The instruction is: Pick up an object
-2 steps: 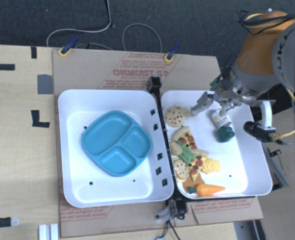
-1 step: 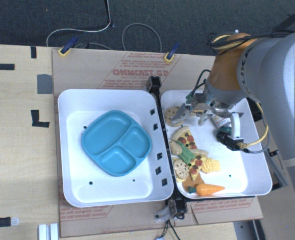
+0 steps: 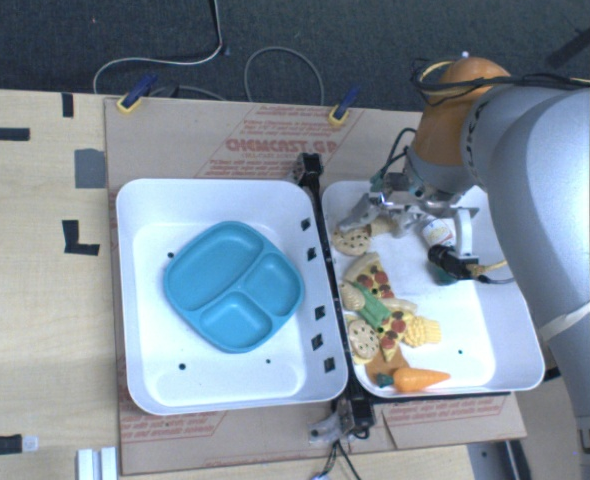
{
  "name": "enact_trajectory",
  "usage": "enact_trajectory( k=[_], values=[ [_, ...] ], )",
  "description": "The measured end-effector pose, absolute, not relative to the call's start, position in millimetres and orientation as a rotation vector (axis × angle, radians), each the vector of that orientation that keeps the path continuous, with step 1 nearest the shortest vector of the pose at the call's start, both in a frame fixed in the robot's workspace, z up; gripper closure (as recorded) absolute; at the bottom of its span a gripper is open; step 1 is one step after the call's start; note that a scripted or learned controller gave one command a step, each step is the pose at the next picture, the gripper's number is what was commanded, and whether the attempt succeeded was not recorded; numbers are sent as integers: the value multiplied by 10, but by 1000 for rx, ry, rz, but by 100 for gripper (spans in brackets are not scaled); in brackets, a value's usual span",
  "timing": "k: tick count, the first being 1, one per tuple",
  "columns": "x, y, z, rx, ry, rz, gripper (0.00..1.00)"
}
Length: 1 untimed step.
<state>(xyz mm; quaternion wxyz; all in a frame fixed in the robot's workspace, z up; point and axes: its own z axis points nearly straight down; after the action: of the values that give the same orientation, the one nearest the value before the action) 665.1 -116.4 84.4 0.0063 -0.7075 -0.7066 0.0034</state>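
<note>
Two shallow white bins sit side by side on a brown cardboard sheet (image 3: 175, 148) laid over the pale wood surface (image 3: 35, 298). The left bin (image 3: 145, 368) holds one blue three-compartment plate (image 3: 233, 284), flat and turned at an angle. The right bin (image 3: 495, 353) holds toy food, bunched along its left wall. A tan cookie (image 3: 352, 238) is nearest the top, then a pizza slice (image 3: 372, 276) with red dots. Below that come a green piece (image 3: 375, 311), a second round cookie (image 3: 363, 340) and a yellow corn cob (image 3: 420, 330). An orange carrot (image 3: 416, 378) lies by the bottom rim. Most pieces touch or overlap.

The end effector (image 3: 370, 211) is low in the upper-left corner of the right bin, just above the tan cookie and close to the divider between the bins. Cannot tell how far it is open. Nothing is seen in its grasp, and contact with the cookie is unclear.

Writing: red print on the cardboard above the left bin reads about "CHEMCAST GP". The smaller red lines under it, and the red print along the bottom edge, are too small to read. A yellow clamp (image 3: 130, 100) and a blue clamp (image 3: 345, 100) sit at the sheet's top edge. Black tape marks (image 3: 5, 143) are on the wood at left, with no text on them.
</note>
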Motion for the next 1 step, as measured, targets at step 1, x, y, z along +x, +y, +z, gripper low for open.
enact_trajectory(
  k=[1],
  values=[
    [6664, -1059, 878, -2229, -2216, 26, 0]
  ],
)
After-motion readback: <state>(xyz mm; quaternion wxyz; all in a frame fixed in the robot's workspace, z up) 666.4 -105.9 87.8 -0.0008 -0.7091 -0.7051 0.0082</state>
